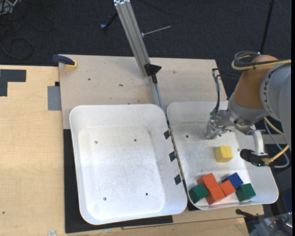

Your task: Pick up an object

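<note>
In the right bin (187,117) a yellow block (224,153) lies alone near the middle. Along the bin's front edge sits a cluster: two orange blocks (210,181) (226,187), a blue block (235,179) and two green blocks (198,192) (245,192). My gripper (214,132) hangs over the bin floor just up and left of the yellow block, with a gap between them. Nothing shows between its tips. The grey arm with its orange band (250,87) comes in from the right.
The left bin (83,122) lies beside the right one, with black clips (171,155) along the shared wall. A slanted aluminium bar (135,38) rises from the bench behind the bins. A blue and yellow clamp (64,60) sits at the bench's far left corner.
</note>
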Robot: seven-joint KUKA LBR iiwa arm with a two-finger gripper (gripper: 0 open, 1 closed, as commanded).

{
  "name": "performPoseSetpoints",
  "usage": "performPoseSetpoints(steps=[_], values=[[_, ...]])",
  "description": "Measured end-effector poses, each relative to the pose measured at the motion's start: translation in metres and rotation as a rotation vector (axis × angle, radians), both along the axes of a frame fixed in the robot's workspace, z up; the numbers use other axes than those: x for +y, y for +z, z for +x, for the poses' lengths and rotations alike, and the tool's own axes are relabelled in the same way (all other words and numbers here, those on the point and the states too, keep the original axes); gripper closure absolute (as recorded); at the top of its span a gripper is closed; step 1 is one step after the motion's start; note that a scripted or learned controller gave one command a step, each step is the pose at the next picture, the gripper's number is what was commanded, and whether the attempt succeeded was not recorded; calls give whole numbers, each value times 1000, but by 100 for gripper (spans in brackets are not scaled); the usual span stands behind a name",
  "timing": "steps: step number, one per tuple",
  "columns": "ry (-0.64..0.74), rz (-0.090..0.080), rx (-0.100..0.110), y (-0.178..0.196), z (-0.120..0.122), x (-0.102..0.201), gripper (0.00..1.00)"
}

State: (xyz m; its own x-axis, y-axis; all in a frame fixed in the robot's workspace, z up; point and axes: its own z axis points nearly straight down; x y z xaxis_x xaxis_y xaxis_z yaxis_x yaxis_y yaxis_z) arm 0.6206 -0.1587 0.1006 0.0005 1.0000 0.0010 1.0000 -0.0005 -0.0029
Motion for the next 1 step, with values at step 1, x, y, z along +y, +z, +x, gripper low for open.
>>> performPoseSetpoints(steps=[1], values=[[1, -1, -4, 42, 2, 0, 100]])
